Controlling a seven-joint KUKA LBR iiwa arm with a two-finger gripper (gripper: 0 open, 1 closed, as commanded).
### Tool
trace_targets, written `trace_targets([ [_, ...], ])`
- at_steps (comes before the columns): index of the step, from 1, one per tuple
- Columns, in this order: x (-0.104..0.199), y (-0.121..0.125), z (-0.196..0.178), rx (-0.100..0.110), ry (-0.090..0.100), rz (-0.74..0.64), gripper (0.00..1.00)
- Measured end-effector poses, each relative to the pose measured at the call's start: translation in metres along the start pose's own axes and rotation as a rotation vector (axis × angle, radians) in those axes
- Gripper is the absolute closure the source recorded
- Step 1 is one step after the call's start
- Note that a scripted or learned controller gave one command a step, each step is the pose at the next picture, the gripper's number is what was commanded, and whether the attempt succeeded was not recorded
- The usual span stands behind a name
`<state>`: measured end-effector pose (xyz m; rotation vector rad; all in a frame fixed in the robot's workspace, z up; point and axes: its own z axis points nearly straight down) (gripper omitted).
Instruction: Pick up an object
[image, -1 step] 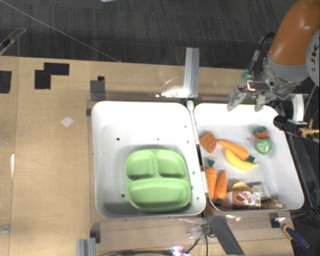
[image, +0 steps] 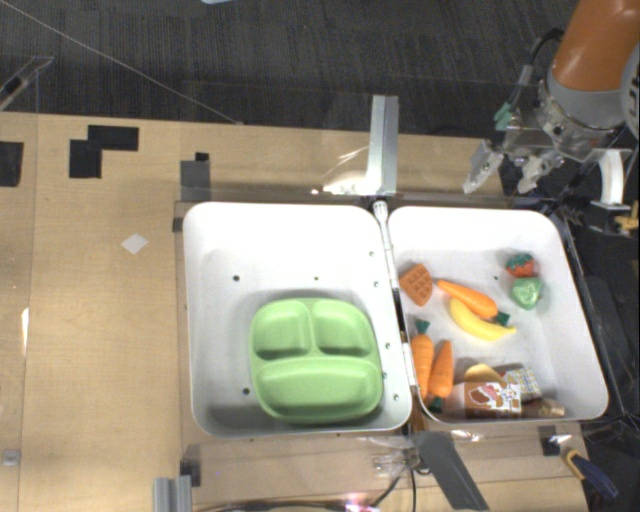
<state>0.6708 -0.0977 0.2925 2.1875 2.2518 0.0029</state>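
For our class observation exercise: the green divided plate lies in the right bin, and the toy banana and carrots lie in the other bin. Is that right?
Not quite. The camera view shows the green divided plate in the left bin; the toy banana and carrots lie in the other bin, the right bin.

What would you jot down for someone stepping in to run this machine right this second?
Gripper: open, holding nothing, hanging above the far edge of the right bin.
Right bin holds the toys: banana, a carrot beside it, two carrots by the near-left wall, waffle piece, strawberry, green piece, brown bottle.
Left bin holds a green divided tray.
Done: nothing lifted yet.
Left: go down, close on one object, raise it.
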Motion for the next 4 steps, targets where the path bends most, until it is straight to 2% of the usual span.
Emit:
trace_targets([
  [1, -0.049, -0.046, 0.11, 0.004, 0.0, 0.087, 0.0],
  [2, -0.011, -0.097, 0.2, 0.002, 0.001, 0.141, 0.0],
  [3, -0.01, -0.095, 0.191, 0.0, 0.004, 0.141, 1.0],
  [4, 0.045, -0.08, 0.091, -0.003, 0.001, 0.096, 1.0],
])
